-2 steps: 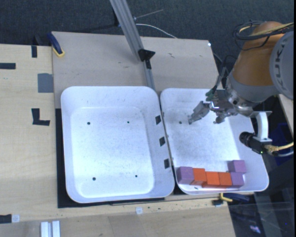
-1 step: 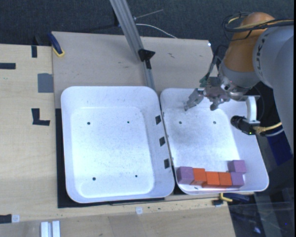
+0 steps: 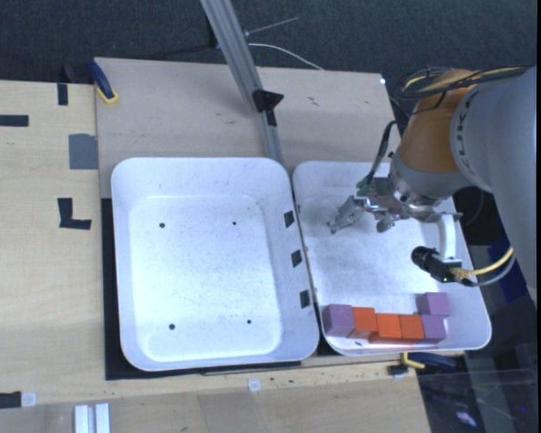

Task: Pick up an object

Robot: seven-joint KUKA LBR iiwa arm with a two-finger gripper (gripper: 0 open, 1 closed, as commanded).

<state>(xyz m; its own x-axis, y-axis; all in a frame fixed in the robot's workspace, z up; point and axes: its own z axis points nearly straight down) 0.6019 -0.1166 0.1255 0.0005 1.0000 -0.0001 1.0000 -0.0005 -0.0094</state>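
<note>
Blocks (image 3: 392, 321), purple and orange, lie in a tight row along the near wall of the right bin (image 3: 343, 174), touching one another, with one purple block stacked at the row's right end. Gripper (image 3: 361, 216) hangs over the bin's upper middle, well apart from the row; its fingers stand apart with nothing between them. Left bin (image 3: 126, 183) sits just beside.

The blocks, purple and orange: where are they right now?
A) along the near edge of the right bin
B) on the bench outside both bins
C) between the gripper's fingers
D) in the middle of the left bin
A: the blocks lie in a row against the right bin's near wall, apart from the gripper.
</note>
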